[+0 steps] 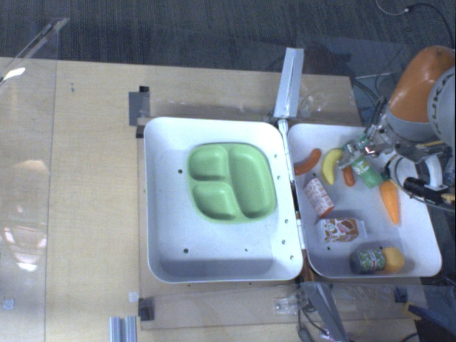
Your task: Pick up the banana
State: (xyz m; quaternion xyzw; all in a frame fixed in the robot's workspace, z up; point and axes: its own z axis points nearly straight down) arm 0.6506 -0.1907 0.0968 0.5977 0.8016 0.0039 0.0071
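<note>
The yellow banana lies in the upper left part of the right bin, curved, between a red sausage-like piece and a small red item. My gripper hangs over the bin's upper middle, just right of the banana's top end and above a green object. Nothing is visibly held in it. The grey arm with its orange band reaches in from the right.
An orange carrot, a small can, a flat carton and a green-and-yellow item also lie in the right bin. The left bin holds a green divided tray.
</note>
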